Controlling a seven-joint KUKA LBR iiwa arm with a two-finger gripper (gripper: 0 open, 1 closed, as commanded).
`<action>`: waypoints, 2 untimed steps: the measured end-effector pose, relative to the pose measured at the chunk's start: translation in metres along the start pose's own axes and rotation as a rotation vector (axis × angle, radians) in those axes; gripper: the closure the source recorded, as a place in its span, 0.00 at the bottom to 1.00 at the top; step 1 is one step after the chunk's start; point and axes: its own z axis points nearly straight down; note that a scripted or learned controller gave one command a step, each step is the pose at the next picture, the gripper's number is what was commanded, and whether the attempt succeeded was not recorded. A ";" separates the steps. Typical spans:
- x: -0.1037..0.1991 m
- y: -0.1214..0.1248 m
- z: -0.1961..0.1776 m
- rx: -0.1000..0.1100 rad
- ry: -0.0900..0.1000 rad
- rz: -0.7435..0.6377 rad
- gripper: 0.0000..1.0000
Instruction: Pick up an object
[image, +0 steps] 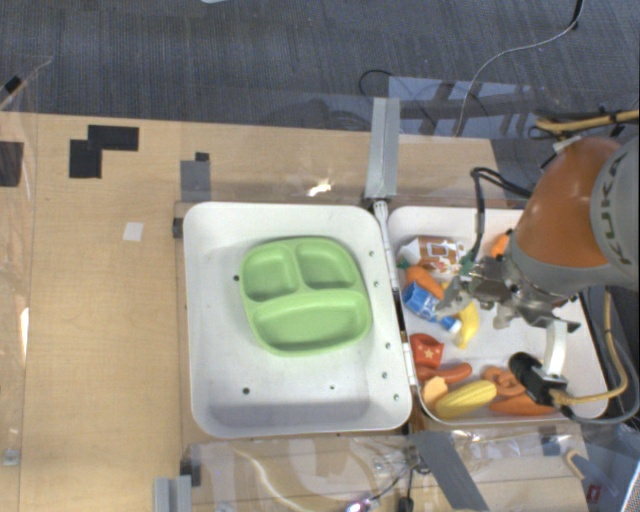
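Observation:
The right bin (590, 385) holds several toy foods. A blue piece (418, 300), an orange piece (424, 279) and a brown-and-white packet (437, 249) lie at its left. A small yellow piece (467, 325) sits mid-bin. A red block (427, 352), a red sausage (450, 376), a yellow fruit (465, 398) and an orange carrot (515, 403) lie along the front. My gripper (472, 290) hangs low over the bin's middle, just above the small yellow piece and right of the blue one. I see nothing held in it.
The left bin (215, 390) holds a green divided plate (303, 294). A metal divider rail (381, 150) runs between the bins at the back. The arm's orange band (565, 210) covers the right bin's back right. Cables (590, 400) lie at the right.

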 end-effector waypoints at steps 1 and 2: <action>-0.038 0.046 0.083 -0.028 0.005 -0.004 0.00; -0.061 0.100 0.087 -0.037 0.003 -0.057 0.00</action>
